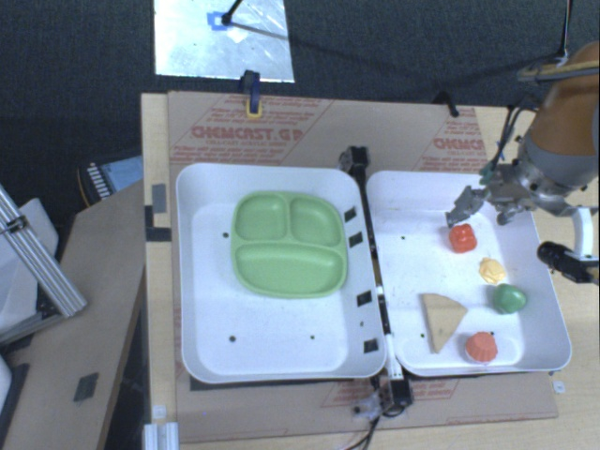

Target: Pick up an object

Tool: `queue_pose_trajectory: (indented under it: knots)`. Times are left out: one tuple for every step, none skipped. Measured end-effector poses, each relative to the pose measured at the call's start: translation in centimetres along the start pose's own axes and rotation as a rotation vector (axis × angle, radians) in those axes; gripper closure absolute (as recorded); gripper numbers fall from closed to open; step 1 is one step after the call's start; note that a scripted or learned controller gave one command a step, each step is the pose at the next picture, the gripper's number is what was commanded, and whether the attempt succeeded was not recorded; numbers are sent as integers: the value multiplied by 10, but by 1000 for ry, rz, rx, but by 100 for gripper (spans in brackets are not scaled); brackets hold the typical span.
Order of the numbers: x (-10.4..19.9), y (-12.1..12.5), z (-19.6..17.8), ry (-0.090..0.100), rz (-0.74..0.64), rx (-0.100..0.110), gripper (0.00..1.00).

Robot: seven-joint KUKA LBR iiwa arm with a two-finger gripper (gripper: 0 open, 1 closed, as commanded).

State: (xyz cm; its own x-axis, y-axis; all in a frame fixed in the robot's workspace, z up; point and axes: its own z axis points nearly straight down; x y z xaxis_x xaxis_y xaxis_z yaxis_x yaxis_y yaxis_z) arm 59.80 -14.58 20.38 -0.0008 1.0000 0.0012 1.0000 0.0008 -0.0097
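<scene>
My gripper (pixel 486 209) hangs open over the back of the right bin (pixel 412 187), nothing between its fingers. Just below its left finger (pixel 460 205) lies a small red object (pixel 462 239). Further toward the front lie a yellow piece (pixel 492 271), a green round piece (pixel 510 298), a tan wedge (pixel 439 319) and an orange-red piece (pixel 482 347). The arm comes in from the right, its orange band at the upper right.
The left bin (pixel 202 345) holds a light green divided plate (pixel 286 244). A black divider with clips (pixel 367 251) runs between the two bins. Cardboard (pixel 309 125) lies under both bins, and a metal frame (pixel 33 261) stands at the far left.
</scene>
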Motion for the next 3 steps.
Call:
queue_pose_trajectory:
  knots:
    - [0,3,-6,-2,-2,-11,0]
    - [-2,4,56,-1,0,-7,0]
    - [6,9,114,0,-4,-7,0]
